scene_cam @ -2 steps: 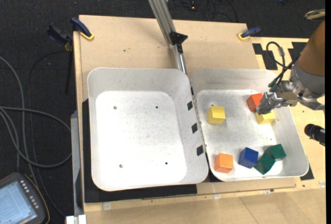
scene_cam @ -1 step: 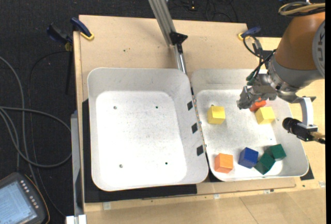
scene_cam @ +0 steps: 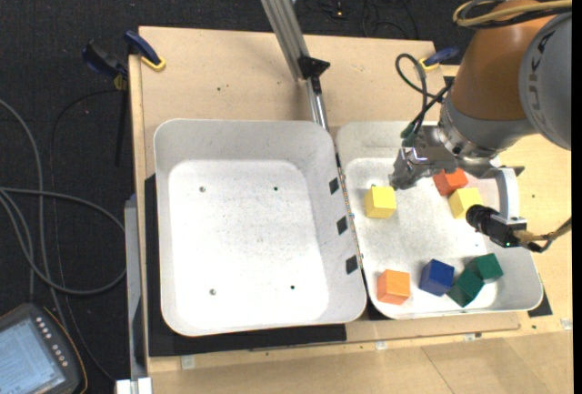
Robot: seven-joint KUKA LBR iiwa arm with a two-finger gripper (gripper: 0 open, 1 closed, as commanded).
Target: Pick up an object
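My gripper (scene_cam: 406, 172) hangs over the upper middle of the right bin (scene_cam: 364, 146), under the grey and orange wrist. A yellow cube (scene_cam: 381, 201) lies just below and to the left of it, apart from it. Right of the gripper, a red-orange block (scene_cam: 450, 181) and a second yellow block (scene_cam: 464, 201) sit side by side, partly covered by the wrist hardware. Along the bin's near edge lie an orange cube (scene_cam: 394, 285), a blue cube (scene_cam: 437, 276), a dark green block (scene_cam: 466, 288) and a green cube (scene_cam: 488, 267).
The left bin (scene_cam: 164, 201) adjoins the right one, with black clips on the shared rim. A slanted metal pole (scene_cam: 277, 5) crosses the bench's back edge. Cables loop off the wrist at right.
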